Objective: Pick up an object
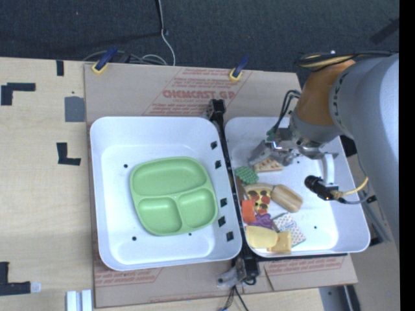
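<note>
A divided plate (174, 195) lies in the left bin (107, 135); toy foods (269, 212) cluster in the right bin (343, 232).

Pale wooden bench top (39, 193) with black tape marks (65, 154). Brown printed cardboard sheet (188, 92) laid on it, held by blue-and-yellow clamps (102, 62). Dark grey carpet floor (214, 11) beyond, thin cable (165, 31) trailing across.

arm (373, 109): grey shell | orange band (321, 96) | black cables, yellow wire
</note>
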Robot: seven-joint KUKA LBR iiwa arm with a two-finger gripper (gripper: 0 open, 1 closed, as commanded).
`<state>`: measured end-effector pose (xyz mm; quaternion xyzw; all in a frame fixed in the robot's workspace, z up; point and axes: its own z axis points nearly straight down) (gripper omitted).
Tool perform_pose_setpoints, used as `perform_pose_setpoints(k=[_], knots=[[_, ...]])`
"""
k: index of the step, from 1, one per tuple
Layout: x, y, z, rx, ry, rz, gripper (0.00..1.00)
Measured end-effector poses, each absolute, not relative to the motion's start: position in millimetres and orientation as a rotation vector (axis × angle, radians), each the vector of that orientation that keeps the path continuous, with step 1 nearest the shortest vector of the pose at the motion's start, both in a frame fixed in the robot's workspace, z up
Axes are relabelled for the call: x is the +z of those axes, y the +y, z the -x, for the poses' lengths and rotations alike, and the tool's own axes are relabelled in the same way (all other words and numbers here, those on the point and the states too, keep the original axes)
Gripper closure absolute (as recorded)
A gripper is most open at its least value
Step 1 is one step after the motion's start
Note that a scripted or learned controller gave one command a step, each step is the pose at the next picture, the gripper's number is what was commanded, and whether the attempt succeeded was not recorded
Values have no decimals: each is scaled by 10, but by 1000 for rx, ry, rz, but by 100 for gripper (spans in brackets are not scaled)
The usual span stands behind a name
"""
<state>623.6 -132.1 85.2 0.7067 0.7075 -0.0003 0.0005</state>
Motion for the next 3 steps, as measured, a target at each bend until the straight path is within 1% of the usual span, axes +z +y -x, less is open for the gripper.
perform_pose_setpoints(k=[1,2,3], knots=[[881,-1014,-6703,4,2225,-2216,0],[843,-1074,-6254,-4,2223,-2222,0],[940,-1065,-6269,-2,2224,-2220,100]])
